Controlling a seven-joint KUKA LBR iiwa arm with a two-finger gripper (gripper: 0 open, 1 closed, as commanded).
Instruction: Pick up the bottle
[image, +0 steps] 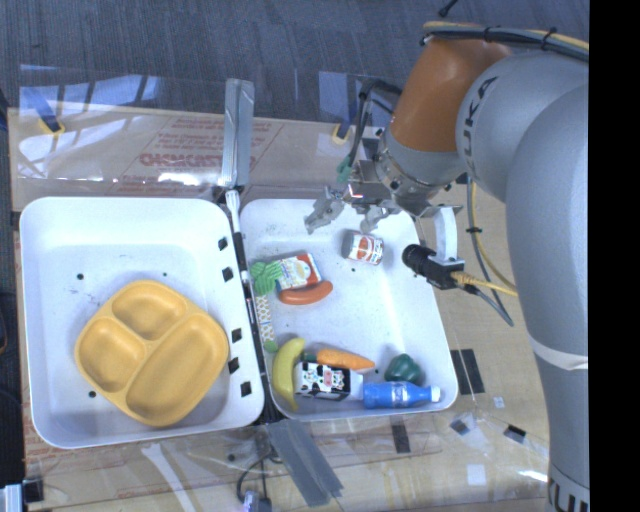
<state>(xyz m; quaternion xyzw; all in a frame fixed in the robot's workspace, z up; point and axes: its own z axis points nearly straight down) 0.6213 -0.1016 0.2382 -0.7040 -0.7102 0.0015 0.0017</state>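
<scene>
View from above the tabletop. My claw (347, 212) hangs over the right-hand shallow white bin (425, 300) at its 12 o'clock edge, fingers spread apart and gripping nothing, just beside a small red-and-white can (364, 247). The blue plastic bottle with a white cap (398, 396) lies on its side at the bin's 5 o'clock corner, well apart from the claw, between a dark green lump (404, 367) and the rim. I judge the pick not yet begun: approach, grasp and lift all remain.

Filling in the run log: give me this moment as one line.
task: pick up bottle | gripper: open, holding nothing, top of right bin | bottle: lying at bin's near edge, untouched
</scene>
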